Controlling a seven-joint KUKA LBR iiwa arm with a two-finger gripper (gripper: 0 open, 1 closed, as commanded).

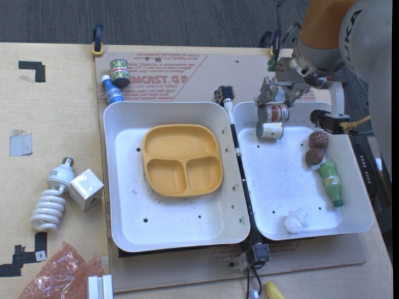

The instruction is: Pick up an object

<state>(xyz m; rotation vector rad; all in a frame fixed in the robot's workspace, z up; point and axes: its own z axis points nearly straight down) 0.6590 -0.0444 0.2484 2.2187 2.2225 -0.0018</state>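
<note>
My gripper hangs over the far left corner of the right bin. A small brown bottle with a white cap sits between its fingers, cap pointing toward the near side. The gripper is shut on it. Also in this bin are a dark red-brown ball, a brown lump just below it, a green bottle by the right wall, and a crumpled white wad near the front.
The left bin holds a yellow divided plate. Outside the bins lie a blue-capped bottle, a spiral light bulb, a white cube and a red mesh bag.
</note>
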